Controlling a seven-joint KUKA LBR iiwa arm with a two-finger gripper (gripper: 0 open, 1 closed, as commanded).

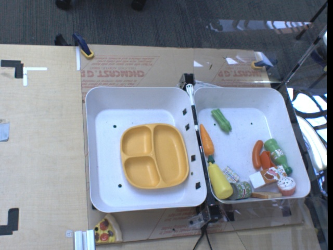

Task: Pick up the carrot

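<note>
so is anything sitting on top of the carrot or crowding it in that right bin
Nothing lies on the carrot; its top is open from above. It lies along the right bin's left wall, and its lower end nearly meets the yellow bottle. The green pepper lies apart.

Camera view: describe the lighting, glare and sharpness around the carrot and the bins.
In the camera view, lighting is even and soft; the carrot lies against the right bin's left wall, fairly sharp, with little shadow. Bright glare burns out the area just beyond that bin's right rim, and reflections streak the floor above. The small toys in the bin's lower right corner look slightly soft.
</note>
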